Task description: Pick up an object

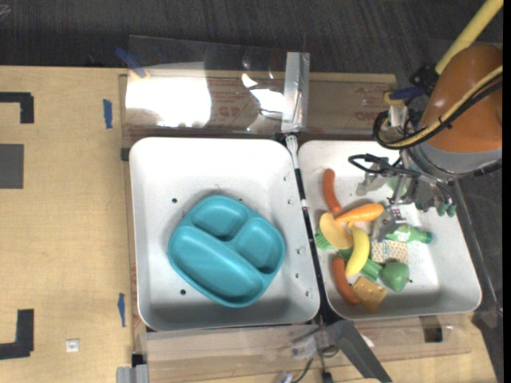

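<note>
My gripper (390, 216) hangs low over a pile of toy food in the right bin (455, 290). Just left of it lies an orange carrot (361, 212), with a red sausage (327, 187) behind that. A yellow banana (359, 250) sits under the carrot, beside a yellow-green piece (328, 231). A light green item (409, 234) lies right by the gripper, partly under it. Toward the front are a green pepper (395, 274), a patterned packet (389, 251), a second sausage (343, 282) and a brown block (370, 293). Nothing visibly sits in the gripper.
The left bin (160, 166) holds a teal divided plate (227, 248). A metal divider (295, 94) and a clear sheet stand behind the bins. The arm's orange band (471, 94) and its cables (399, 126) overhang the right bin's far right corner.
</note>
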`<state>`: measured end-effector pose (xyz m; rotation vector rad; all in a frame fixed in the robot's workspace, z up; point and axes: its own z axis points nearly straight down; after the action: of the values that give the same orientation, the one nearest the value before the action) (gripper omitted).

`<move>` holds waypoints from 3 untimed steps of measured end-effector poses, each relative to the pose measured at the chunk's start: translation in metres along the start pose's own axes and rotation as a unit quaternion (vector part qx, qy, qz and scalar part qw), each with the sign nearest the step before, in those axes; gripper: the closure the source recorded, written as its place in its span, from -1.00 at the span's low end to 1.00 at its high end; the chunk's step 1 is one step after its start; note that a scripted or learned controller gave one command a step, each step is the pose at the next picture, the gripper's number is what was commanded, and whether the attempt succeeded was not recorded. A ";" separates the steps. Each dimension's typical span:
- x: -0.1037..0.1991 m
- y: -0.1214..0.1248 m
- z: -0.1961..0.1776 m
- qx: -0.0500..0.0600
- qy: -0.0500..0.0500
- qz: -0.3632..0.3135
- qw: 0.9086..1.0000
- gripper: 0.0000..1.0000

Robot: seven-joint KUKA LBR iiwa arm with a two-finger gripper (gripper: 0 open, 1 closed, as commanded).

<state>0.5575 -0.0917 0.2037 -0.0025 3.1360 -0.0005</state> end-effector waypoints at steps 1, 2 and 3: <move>-0.003 -0.003 0.084 0.000 0.003 0.095 0.996 -1.00; 0.006 -0.017 0.112 -0.001 -0.003 0.100 0.995 -1.00; 0.041 -0.001 0.114 0.001 -0.005 0.071 0.997 -1.00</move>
<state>0.5176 -0.0929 0.0900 0.2209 3.1181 -0.0025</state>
